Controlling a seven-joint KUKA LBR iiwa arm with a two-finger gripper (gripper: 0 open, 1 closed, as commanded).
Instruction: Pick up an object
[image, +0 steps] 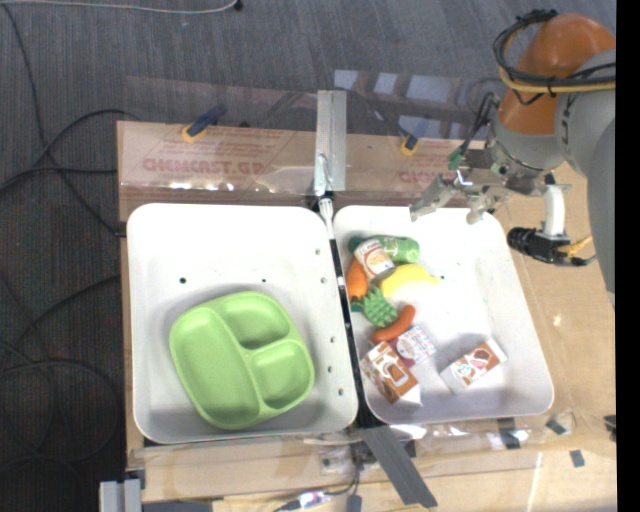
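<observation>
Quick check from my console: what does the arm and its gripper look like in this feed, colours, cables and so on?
The arm is grey with a rounded orange band above the wrist, ringed by a loop of dark cable. Below it sits a metallic grey gripper with two thin pale fingers, small green and red spots on its body, and a white cylinder with a black fitting at its side.

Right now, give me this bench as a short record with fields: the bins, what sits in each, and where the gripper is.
left bin: holds a green divided plate
right bin: toy banana, sausage, small cartons clustered near the left wall
gripper: above the right bin's far edge, fingers apart, nothing between them
arm: reaches in from the right
</observation>
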